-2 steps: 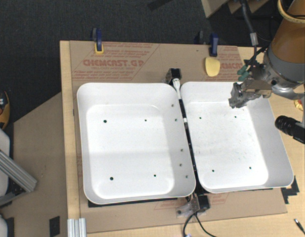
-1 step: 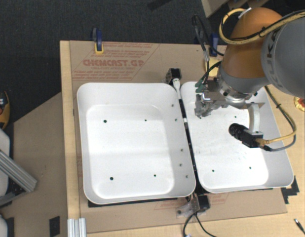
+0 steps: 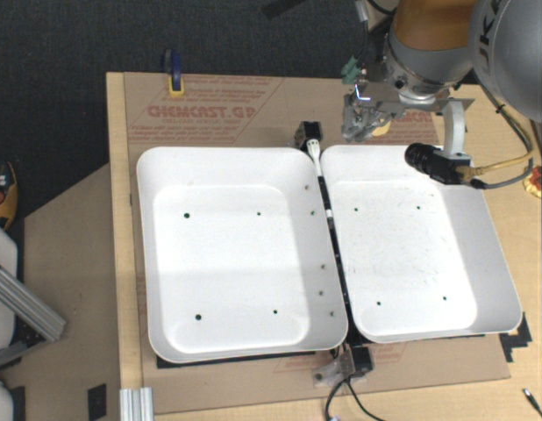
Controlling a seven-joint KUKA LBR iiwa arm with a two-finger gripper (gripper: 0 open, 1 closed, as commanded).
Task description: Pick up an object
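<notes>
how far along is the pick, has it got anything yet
Nothing looks done yet. The gripper sits above the far rim of the right bin, over the cardboard-covered bench, with no object seen between its fingers. In hand: the arm is raised at the bench's far side. Left: I can make out no object in the right bin or the left bin, so the whole pick remains.

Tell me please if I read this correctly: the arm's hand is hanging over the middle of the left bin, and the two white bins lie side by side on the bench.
Not quite. In the camera view the hand hangs beyond the far edge of the right bin, near its far-left corner, not over the middle of the left bin. The two white bins do lie side by side on the bench.
</notes>
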